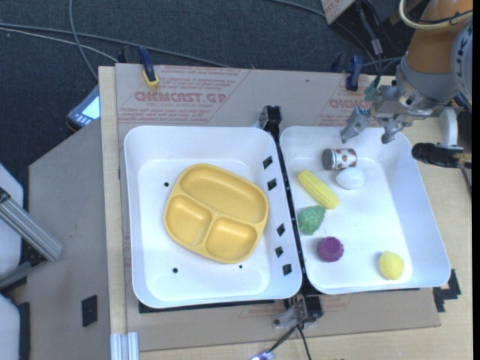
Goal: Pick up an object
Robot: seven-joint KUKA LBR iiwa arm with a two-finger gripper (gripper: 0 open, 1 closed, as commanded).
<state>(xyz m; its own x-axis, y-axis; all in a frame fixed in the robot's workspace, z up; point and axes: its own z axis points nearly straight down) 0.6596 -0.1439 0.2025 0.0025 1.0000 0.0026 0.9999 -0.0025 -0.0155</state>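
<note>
My gripper (371, 132) hangs over the far edge of the right bin (420, 208), open, with nothing between its fingers. Just below it a small can (340, 157) lies on its side, and a white egg-shaped piece (349, 178) touches it. Further down the bin lie a yellow corn cob (318, 189), a green leafy piece (311, 218), a purple round piece (330, 249) and a yellow lemon (391, 265). The left bin (146, 223) holds a yellow divided plate (216, 213).
A black divider (279, 193) runs between the two bins. Blue clamps (148, 71) grip the board's far edge. The arm (435, 28) comes in at the upper right, with cables behind it.
</note>
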